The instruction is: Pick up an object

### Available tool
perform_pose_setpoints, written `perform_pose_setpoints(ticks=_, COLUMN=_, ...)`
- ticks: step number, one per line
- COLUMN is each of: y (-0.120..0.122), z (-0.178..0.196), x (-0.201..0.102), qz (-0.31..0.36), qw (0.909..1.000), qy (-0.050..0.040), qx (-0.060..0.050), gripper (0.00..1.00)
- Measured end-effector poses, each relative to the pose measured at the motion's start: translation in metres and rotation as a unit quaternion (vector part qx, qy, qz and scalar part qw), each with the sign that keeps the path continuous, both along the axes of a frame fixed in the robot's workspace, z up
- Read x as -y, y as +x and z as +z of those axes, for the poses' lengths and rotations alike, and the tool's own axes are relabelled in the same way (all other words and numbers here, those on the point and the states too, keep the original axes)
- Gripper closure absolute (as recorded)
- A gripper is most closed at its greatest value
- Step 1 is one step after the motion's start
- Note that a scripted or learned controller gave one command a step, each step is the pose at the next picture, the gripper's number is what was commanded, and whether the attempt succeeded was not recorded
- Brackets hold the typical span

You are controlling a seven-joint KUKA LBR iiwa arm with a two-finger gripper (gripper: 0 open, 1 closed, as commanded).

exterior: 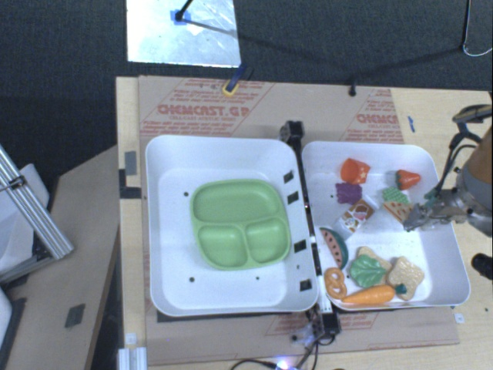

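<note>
While you look into the right bin (443,172), note the carrot (371,296) along its near edge, the leafy green piece (368,269) just behind it, and the orange pepper (354,170) farthest back. Your gripper (420,216) hangs beside the waffle piece (396,205); I cannot tell its grip. The left bin (166,168) holds a green divided plate (237,223).
</note>
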State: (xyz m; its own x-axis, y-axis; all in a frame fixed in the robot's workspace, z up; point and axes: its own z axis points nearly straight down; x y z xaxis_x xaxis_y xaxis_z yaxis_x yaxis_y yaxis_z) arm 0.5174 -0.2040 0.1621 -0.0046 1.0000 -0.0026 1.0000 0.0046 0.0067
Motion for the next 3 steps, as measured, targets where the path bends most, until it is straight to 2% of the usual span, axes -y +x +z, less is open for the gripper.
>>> perform_pose_setpoints(ticks=1, y=-0.003, z=0.064, x=0.0, qz=0.0, qw=1.0, qy=-0.0003, qx=0.001, gripper=1.0)
perform_pose_setpoints(ticks=2, y=-0.002, z=0.062, x=0.0, qz=0.0, qw=1.0, qy=0.0007, qx=-0.002, gripper=1.0)
perform_pose_setpoints(ticks=3, y=0.008, z=0.053, x=-0.053, qz=0.002, qw=1.0, qy=0.0021, qx=-0.002, gripper=1.0)
